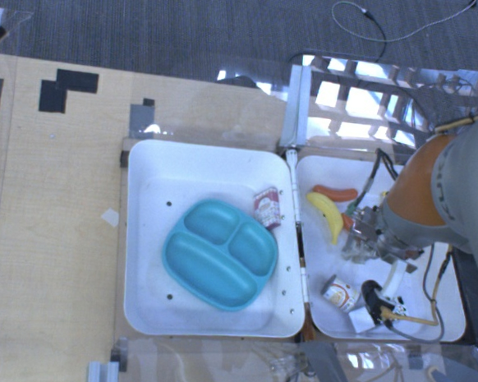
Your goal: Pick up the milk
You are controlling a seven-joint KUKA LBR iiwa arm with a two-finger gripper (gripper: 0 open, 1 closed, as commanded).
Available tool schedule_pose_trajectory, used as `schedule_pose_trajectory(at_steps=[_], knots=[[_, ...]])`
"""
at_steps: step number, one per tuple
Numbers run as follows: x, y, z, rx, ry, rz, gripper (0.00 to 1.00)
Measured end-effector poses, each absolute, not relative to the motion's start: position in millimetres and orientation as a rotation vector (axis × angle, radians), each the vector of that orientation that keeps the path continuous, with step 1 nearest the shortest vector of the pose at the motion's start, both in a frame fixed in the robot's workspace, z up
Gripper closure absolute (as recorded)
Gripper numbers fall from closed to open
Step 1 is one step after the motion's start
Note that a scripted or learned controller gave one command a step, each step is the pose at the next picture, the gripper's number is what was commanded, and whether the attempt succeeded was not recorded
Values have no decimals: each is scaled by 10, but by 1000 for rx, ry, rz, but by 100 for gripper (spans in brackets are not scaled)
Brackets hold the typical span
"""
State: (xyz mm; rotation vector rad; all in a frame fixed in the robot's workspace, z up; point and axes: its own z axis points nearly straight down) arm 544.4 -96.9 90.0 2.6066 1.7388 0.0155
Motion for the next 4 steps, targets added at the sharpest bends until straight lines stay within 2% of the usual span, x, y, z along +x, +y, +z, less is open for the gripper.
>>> schedule_pose_trajectory(at_steps=[1, 2, 4], knots=[[5441, -978, 893, 2606, 1737, 14, 0], [4879, -1296, 1026, 2386, 2040, 4, 0], [4916, -1995, 890, 2312, 2114, 15, 0]])
